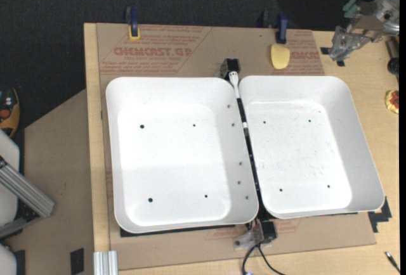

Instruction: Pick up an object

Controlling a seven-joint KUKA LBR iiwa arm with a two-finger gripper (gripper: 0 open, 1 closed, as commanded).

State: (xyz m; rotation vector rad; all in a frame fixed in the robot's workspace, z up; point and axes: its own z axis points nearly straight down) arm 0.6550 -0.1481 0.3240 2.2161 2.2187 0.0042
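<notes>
Lying beyond the right bin (355,115), yellow object (280,56) sits well left of claw (346,45).

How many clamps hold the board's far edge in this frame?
2. One blue-and-yellow clamp sits above the left bin; the other clamp sits above the right bin, with a yellow pad just below it. Others may lie outside the view.

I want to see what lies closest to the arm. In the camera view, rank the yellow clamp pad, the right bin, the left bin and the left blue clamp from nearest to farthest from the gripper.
Measured from the gripper, at the upper right:
1. Yellow clamp pad, just to its left on the board.
2. Right bin, below it.
3. Left bin, past the middle seam.
4. Left blue clamp, at the board's far top-left edge.
</notes>
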